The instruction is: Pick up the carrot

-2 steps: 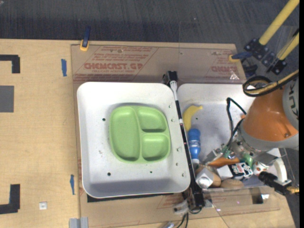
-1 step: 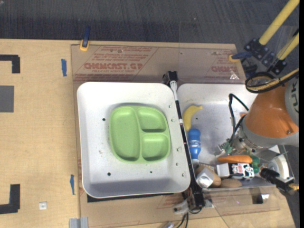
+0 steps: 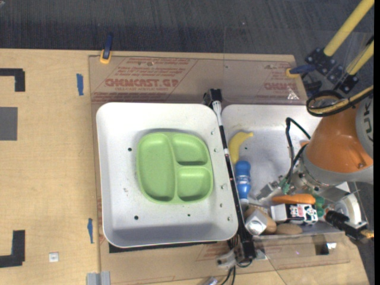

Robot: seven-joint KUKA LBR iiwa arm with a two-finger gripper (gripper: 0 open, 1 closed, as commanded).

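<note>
Arm [image 3: 350, 135]: broad orange band above the wrist, grey body at the edge beside it. Below the band, a pale metallic wrist section. Black cable [image 3: 295, 136] loops off the band's left side. Pincer [image 3: 284, 190] assembly: small metal parts, green accents

A light green divided plate [image 3: 175, 168] sits in a white bin [image 3: 116, 129]. The other white bin [image 3: 267, 129] holds a yellow banana [image 3: 237, 144], a blue bottle [image 3: 243, 180] and an orange carrot [image 3: 293, 199]. The desk [image 3: 41, 159] is tan wood.
</note>
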